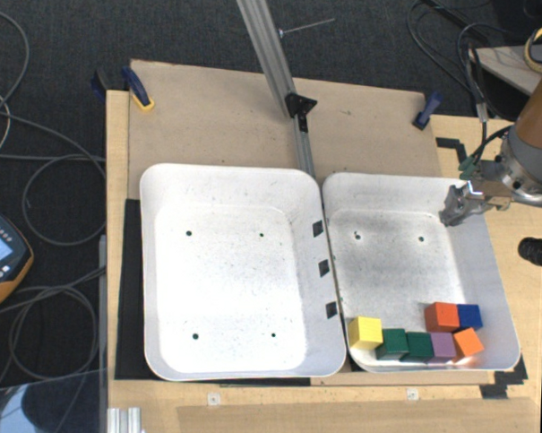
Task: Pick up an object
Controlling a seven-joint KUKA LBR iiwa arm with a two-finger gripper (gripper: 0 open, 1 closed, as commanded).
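Note:
Several coloured blocks lie clustered along the front edge of the right bin: a yellow block, two green blocks, a purple block, a red-orange block, a blue block and an orange block. My gripper hangs over the right bin's far right corner, well away from the blocks. Nothing shows between its fingers.
The left bin sits beside the right one on the wooden bench. A slanted metal pole rises from between the bins at the back. Blue clamps hold the board's far corners. Cables lie on the floor at left.

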